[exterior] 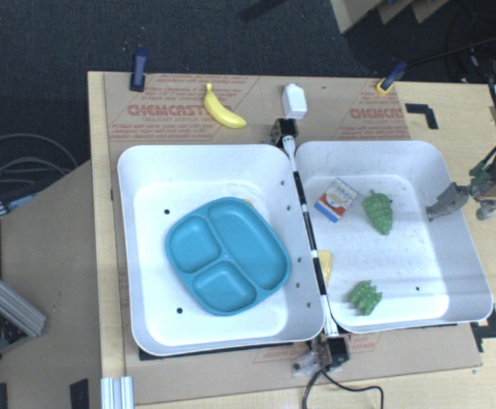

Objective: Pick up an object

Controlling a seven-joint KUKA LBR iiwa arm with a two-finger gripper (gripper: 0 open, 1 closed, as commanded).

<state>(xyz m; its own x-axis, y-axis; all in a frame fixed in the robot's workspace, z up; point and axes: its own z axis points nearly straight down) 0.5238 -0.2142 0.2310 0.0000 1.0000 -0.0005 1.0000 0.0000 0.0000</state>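
Observation:
The right bin (461, 254) holds a small white, red and blue carton (337, 200), a green lumpy toy (379, 211) just right of it, and a second green toy (365, 297) near the front. A yellow piece (324, 265) lies against the bin's left wall. My gripper (467, 206) hangs over the bin's right rim, well right of the green lumpy toy. It stands open, with nothing between its fingers.
The left bin (146, 186) holds a blue divided plate (226, 255). On the bench behind the bins lie a yellow banana (222, 109) and a small white block (295, 100). Cables run down the right edge near the arm.

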